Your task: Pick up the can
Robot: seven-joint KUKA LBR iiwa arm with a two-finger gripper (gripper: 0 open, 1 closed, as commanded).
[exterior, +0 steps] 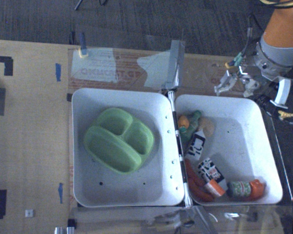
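The gripper (231, 84) hangs above the far rim of the right bin (244, 129), over bare bench just outside it, its pale fingers (221, 88) spread apart with nothing between them. The can (239, 189) lies well away from it, down at the near end of that bin and a little to the arm's side, tipped over on its side with a greenish label showing. Just beyond the can, touching or nearly so, sits an orange toy (257, 187); on its other side a small carton (211, 172) and a red piece (198, 184) crowd toward the divider. Farther up along the divider, closer to the gripper, are a dark bottle (196, 147) and a few small food toys (185, 122). The left bin (88, 111) holds a green tray (118, 139). The can looks rigid and probably light (whether it is full or a hollow prop cannot be told), with a smooth curved wall that is likely slippery and free to roll. The better hold, by this judgement, is across its round body near mid-length, fingers straddling the width so the curve centres itself, coming straight down to avoid nudging it into the orange toy. The grasp has not yet begun.
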